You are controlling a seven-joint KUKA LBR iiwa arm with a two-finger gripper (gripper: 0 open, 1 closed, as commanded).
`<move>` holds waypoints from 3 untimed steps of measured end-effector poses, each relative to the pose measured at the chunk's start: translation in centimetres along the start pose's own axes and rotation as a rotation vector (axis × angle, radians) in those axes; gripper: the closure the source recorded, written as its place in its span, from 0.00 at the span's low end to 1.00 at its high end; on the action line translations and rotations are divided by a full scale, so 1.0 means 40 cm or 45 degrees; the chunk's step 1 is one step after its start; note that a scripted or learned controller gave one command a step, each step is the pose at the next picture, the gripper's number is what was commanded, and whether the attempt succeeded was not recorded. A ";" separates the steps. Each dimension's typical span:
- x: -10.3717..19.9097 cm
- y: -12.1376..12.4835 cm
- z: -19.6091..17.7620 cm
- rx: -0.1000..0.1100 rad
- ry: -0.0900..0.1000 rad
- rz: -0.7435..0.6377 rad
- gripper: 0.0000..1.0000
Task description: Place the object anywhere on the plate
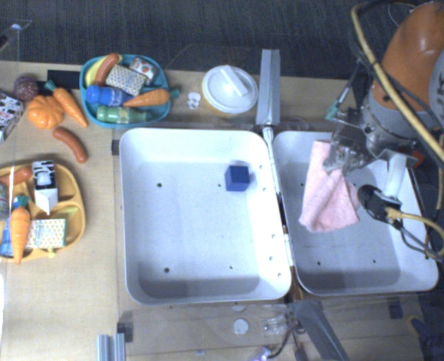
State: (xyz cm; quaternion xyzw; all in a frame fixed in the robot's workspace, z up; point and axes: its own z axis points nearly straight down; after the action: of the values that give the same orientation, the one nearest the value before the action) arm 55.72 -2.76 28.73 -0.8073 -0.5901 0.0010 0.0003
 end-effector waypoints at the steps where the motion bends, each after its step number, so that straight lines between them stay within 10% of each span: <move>1: -0.019 0.002 0.138 -0.001 0.001 -0.018 1.00; 2: -0.016 0.003 0.159 -0.001 0.002 -0.022 1.00; 3: 0.125 0.007 0.145 -0.006 0.002 -0.538 1.00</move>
State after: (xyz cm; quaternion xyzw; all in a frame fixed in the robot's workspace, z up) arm 57.47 1.90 22.90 -0.6657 -0.7462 -0.0012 -0.0009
